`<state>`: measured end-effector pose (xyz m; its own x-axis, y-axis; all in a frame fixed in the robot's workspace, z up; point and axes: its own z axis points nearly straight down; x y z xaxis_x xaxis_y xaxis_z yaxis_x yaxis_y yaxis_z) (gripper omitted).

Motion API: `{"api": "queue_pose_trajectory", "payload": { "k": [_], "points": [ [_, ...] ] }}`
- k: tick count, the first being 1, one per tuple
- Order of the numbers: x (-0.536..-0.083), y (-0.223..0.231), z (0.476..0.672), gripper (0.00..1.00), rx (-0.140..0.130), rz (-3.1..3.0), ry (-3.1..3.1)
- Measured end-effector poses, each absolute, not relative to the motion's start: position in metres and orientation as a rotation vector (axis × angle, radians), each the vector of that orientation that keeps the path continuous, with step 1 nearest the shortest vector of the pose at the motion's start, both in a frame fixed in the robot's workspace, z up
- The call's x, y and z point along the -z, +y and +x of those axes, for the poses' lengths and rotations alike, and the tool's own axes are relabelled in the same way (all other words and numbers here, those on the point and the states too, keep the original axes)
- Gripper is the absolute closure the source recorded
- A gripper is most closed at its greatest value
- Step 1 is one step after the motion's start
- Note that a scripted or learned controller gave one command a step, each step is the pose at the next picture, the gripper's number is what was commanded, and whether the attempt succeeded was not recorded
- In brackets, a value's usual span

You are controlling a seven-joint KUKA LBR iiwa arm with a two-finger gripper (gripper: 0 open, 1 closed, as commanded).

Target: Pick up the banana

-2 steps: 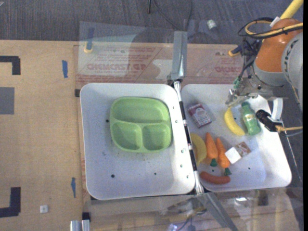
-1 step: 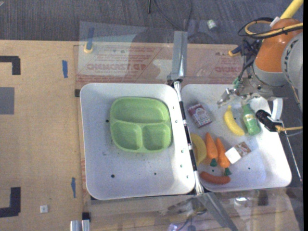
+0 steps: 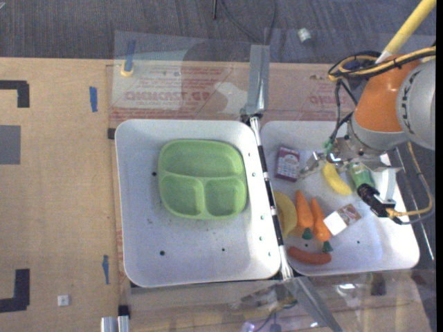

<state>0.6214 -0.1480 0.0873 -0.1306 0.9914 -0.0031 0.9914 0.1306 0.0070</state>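
Your arm [image 3: 394,106] reaches over the right bin [image 3: 401,254], with its pincer [image 3: 331,159] low over the bin's upper part, right at the upper end of the banana [image 3: 337,179]. The banana lies aslant on the bin floor, just right of the small maroon box [image 3: 287,162], which serves here as the landmark. The metal parts of the pincer crowd against the fruit's top end, but you cannot tell from this angle how far the pincer is spread, or whether it has any grip. The banana looks to be resting on the floor, so judge the lift as not yet done. Below the maroon box lie a yellow wedge [image 3: 285,211], two carrots [image 3: 311,216] and a red sausage [image 3: 309,255]. Far left of the box, the green divided plate [image 3: 203,178] sits in the left bin [image 3: 138,254]. What is left for you: a sure grasp, then the lift.
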Motion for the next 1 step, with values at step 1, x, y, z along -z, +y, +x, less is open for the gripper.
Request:
{"api": "queue_pose_trajectory", "payload": {
  "k": [1],
  "points": [
    [-0.0974,-0.1524,0.6226,1.00,-0.007,2.070,2.346]
  ]
}}
